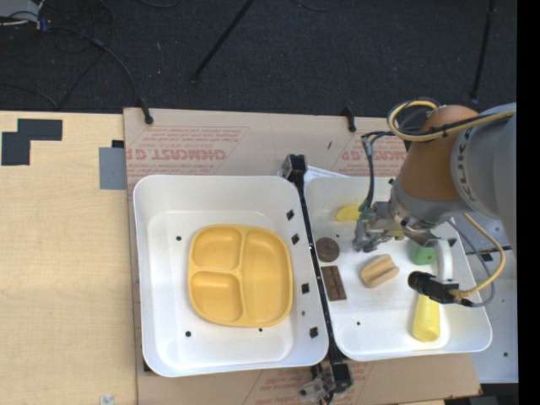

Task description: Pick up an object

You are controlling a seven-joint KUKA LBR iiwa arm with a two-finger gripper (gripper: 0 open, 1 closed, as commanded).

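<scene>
Nearest, to the near right of the tan block, a yellow bottle lies on the floor of the right bin. Left of the tan block lies a dark brown bar, with a brown disc just beyond it. A green piece sits to the block's far right. The hand hangs low just beyond the tan block. I cannot tell whether it is wide or narrow, and nothing shows in its grasp. Farthest lies a small yellow piece. By my reading no pick is made yet: every object rests in the bin, so grasp and lift are both left to do.
</scene>
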